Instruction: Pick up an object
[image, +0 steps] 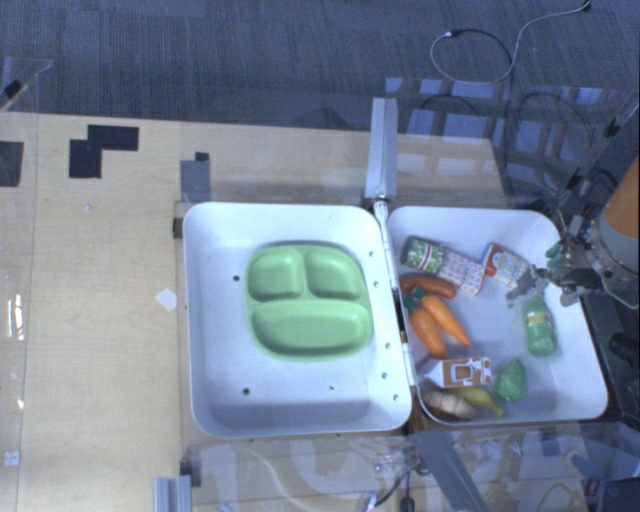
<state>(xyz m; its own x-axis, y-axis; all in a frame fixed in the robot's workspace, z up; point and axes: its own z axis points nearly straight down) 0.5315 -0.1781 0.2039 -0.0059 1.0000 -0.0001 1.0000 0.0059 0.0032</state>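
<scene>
Claw (540, 283) spread wide, holding nothing (right bin (585, 400)); green bottle (540, 330) just below.

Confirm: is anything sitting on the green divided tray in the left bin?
No. The green divided tray lies alone in the left bin, its three compartments bare; the toy foods are all in the right bin.
</scene>
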